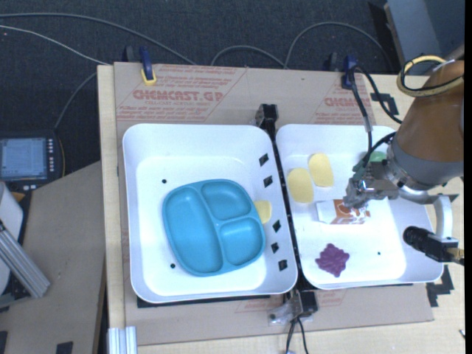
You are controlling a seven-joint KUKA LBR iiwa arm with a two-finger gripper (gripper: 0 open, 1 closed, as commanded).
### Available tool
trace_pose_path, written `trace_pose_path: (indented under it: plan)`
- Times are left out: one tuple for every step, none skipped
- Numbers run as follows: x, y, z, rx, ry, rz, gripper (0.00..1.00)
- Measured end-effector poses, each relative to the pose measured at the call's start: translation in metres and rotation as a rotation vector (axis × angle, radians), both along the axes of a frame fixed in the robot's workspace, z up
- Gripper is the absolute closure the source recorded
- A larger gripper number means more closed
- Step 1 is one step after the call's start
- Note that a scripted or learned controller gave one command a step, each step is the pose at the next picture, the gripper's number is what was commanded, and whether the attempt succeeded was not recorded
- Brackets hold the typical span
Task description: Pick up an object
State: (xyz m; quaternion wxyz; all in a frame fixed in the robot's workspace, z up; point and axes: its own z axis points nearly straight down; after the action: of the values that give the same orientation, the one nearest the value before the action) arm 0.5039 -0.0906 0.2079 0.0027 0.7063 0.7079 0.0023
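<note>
One gripper (359, 195) hung low in the right bin (383, 268), at the end of the grey arm (431, 142) that came in from the right side of the camera view. Its tip sat directly over a small flat card (341, 212) printed in white and orange; the view did not let me tell whether it touched that card. Whether the fingers were apart or together could not be made out, since the wrist body hid them from above.

Just to the left of the card lay two pale yellow pieces: a rounded yellow piece (301, 185) close to the divider and a second yellow piece (321, 169) slightly farther back, the two nearly touching. Nearer the front wall of the same bin, well apart from the gripper, lay a purple lumpy object (332, 259).

Beyond the divider, the left bin (144, 153) held a blue sectioned tray (213, 227) with three compartments, lying flat in the middle of the floor. A small yellow object (264, 211) rested just beside the tray's right edge, next to the bin wall.

Both bins stood on a cardboard sheet (184, 91) with red print, clipped at its far edge.
</note>
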Motion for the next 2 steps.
trace_pose_path:
  plan:
    - [0.0087,-0.0008,0.0617,0.0,-0.001,0.0,1.0]
    - [0.0092,-0.0005,0.0636,0.001,0.006,-0.001,1.0]
